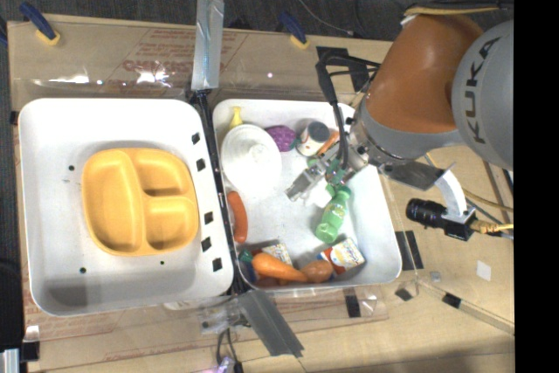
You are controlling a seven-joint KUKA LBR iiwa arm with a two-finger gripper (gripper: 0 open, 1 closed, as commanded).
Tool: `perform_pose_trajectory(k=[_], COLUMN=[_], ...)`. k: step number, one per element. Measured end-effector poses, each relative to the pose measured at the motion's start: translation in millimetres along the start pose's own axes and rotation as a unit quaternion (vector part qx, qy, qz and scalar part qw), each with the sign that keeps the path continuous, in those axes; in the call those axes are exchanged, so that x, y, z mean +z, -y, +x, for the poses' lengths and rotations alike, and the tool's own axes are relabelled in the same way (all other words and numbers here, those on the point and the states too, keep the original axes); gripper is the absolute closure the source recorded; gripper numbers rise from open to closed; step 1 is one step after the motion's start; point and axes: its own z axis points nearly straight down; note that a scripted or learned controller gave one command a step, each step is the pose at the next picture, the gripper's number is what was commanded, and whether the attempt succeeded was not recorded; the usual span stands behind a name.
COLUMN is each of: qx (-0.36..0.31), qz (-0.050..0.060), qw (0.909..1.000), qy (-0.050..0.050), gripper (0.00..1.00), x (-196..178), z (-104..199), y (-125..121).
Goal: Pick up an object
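The hand [316,175] hangs over the right bin [381,214], just beside the green bottle [333,215]. Can't tell if it's clenched or released. Yellow divided tray [140,197] sits in the left bin [44,188].

We see the arm [437,83] coming in from the right side of the camera view, its bulky grey body marked with dark lettering and its broad orange band [419,74] turned up toward us. Below the band the grey wrist [393,140] narrows and tilts down and to the left, over the right-hand bin [262,111] near that bin's right wall. At its end the gripper [314,179] hangs low inside the bin, about midway between the far and near walls, its metal fingers [306,183] pointing leftward toward the bin's middle. We cannot make out from this slant how the fingers stand
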Motion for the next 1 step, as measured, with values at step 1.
perform_pose_trajectory(k=[1], qx=[-0.022], qz=[0.003], qw=[0.9997], qy=[-0.002], gripper=[1.00], x=[91.4], z=[-62.0], y=[28.3])
